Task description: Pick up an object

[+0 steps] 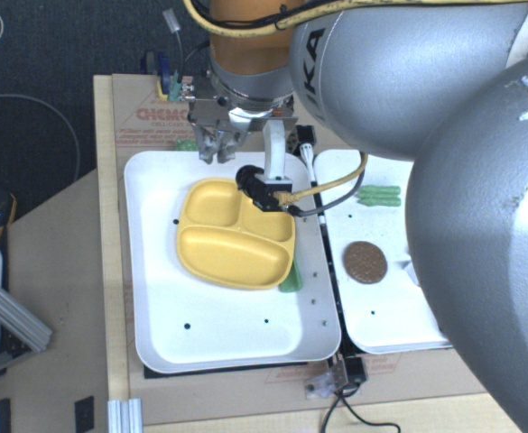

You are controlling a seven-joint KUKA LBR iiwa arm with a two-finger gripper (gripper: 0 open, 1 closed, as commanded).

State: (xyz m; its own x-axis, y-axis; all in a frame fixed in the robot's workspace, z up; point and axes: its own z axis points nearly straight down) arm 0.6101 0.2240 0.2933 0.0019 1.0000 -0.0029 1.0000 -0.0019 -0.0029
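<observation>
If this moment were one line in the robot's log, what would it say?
gripper: over left bin far edge | holding: nothing | yellow plate: in left bin | brown disc: right bin

Lighting was bright, even, from overhead. White left bin (pixel 155 269) ran close to blown out, little surface detail. Soft shadow sat under the yellow divided plate (pixel 232 242) w/ no hard edges. Broad specular sheen on the grey arm (pixel 408 79), warm highlight on the orange band (pixel 245 7). Arm was near the lens, slightly soft. Dark floor top-left was underexposed. Res low, mild noise overall.
</observation>
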